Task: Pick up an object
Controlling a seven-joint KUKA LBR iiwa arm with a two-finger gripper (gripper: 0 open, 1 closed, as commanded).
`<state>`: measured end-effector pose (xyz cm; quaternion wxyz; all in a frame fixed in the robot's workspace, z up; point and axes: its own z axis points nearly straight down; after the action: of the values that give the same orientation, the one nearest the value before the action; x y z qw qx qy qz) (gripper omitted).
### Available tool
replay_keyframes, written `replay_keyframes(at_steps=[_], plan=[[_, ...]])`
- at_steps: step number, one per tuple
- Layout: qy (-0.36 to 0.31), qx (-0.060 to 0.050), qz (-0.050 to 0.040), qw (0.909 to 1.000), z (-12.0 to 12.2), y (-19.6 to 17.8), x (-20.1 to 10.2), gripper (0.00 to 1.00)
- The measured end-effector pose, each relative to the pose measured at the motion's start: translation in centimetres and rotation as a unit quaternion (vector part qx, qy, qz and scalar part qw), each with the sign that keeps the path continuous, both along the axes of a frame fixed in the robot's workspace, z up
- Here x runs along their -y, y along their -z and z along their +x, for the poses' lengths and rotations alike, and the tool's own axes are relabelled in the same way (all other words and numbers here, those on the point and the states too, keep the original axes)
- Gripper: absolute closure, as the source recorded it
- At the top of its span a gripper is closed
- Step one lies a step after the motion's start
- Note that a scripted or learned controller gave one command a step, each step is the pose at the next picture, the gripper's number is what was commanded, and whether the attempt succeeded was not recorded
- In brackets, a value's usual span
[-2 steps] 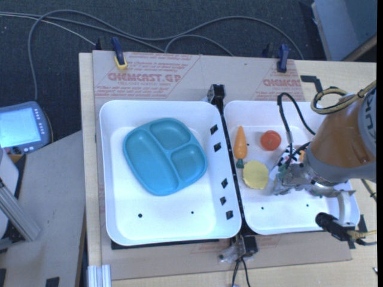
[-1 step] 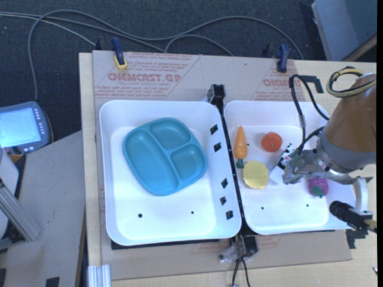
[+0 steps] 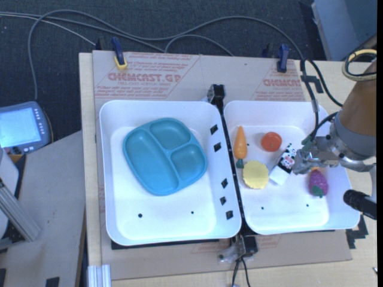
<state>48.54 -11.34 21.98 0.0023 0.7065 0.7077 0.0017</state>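
White right bin (image 3: 263, 219) gathers small toys for picking; tool (image 3: 302, 160) hovers beside the purple toy (image 3: 318, 182), grip state indiscernible.

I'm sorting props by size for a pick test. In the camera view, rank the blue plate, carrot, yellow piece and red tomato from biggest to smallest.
1. blue plate
2. yellow piece and carrot, too alike to rank
3. red tomato

Even, bright overhead light; white bins (image 3: 114, 178) near blown out around my reach, soft faint shadows, slight overall blur, dark floor underexposed.
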Motion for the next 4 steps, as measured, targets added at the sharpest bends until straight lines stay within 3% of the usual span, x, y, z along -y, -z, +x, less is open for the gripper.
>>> replay_keyframes(at_steps=[1, 2, 4], plan=[[0.000, 0.001, -0.0001, 1.0000, 0.0, -6.4, -0.3, 1.00], [0.000, -0.001, 0.0003, 1.0000, 0.1, -7.8, -0.3, 1.00], [-0.002, -0.003, 0.0011, 1.0000, 4.4, -5.8, -11.7, 1.00]])
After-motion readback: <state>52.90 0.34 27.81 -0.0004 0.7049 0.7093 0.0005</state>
